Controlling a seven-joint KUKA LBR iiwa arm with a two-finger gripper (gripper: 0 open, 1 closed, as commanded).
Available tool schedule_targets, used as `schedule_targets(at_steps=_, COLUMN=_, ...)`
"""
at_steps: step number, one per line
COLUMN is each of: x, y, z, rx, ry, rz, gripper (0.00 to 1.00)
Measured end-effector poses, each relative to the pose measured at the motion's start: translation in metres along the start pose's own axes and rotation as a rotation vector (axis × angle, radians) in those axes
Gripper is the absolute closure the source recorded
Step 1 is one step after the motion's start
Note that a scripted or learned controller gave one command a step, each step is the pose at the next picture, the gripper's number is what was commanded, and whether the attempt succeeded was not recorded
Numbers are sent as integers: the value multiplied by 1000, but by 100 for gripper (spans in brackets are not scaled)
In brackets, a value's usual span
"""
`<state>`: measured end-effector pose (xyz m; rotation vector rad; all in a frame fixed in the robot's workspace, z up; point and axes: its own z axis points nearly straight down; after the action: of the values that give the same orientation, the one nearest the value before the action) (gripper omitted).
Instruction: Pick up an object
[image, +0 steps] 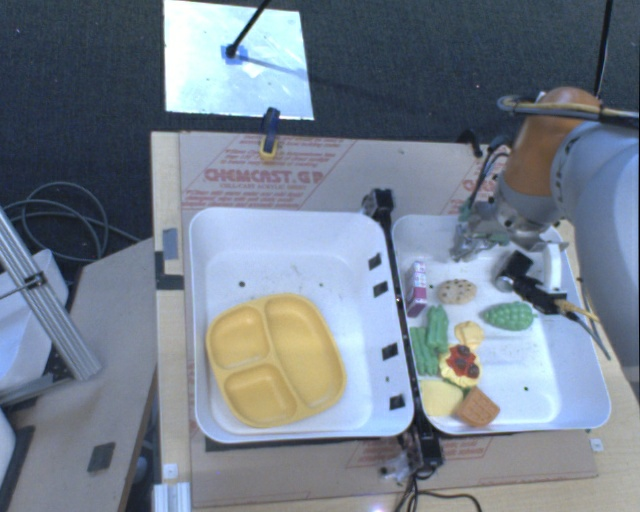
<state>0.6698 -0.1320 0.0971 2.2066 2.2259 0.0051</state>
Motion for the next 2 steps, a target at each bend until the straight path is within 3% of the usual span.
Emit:
schedule_targets(at_steps=1, x=0, y=0, z=0, rx=1, ry=0, rz=-2, gripper=0)
schedule_targets(at_steps=2, x=0, y=-88, z=13, rx=14, ry=5, rz=11, gripper=0)
